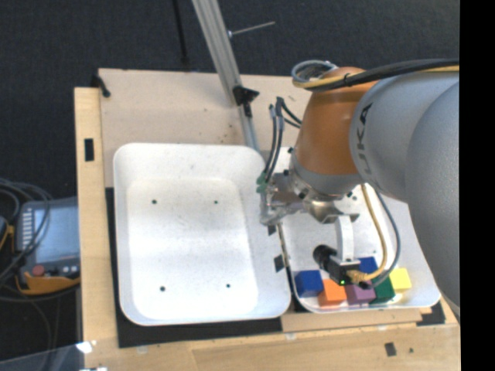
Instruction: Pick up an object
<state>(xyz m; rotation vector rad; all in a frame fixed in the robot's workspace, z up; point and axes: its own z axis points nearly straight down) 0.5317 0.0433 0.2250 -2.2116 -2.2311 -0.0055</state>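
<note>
In the right bin, along the near rim, coloured blocks in a row, blue block leftmost, gripper just behind, open or closed impossible to tell, left bin alongside

Two bins side by side on bench. Left bin just beside right bin. Blocks in right bin, packed close along its front edge. Arm above right bin, covering its back part. Slanted post behind left bin.
</note>
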